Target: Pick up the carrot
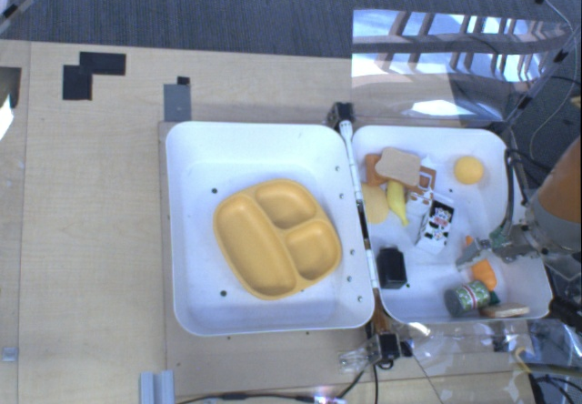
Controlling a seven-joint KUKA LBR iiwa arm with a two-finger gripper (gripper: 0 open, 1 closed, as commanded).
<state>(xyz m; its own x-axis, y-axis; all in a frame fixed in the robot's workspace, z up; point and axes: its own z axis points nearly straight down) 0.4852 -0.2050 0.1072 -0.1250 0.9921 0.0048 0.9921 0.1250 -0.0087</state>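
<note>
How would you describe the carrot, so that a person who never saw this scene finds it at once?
Look at the right white bin, the one crowded with small items. In its near right corner, beside the gripper, lies the carrot, just above a green can. It is the small orange piece; the rounder fruit at the far corner is yellow.

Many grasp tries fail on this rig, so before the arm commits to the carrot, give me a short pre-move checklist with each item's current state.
1. Carrot in view in the right bin: ok.
2. Gripper close to the carrot: ok, just above-left of it.
3. Carrot between the fingers: cannot tell.
4. Room around the carrot: not ok, green can lies right beside it.
5. Yellow divided plate out of the way in the left bin: ok.
</note>
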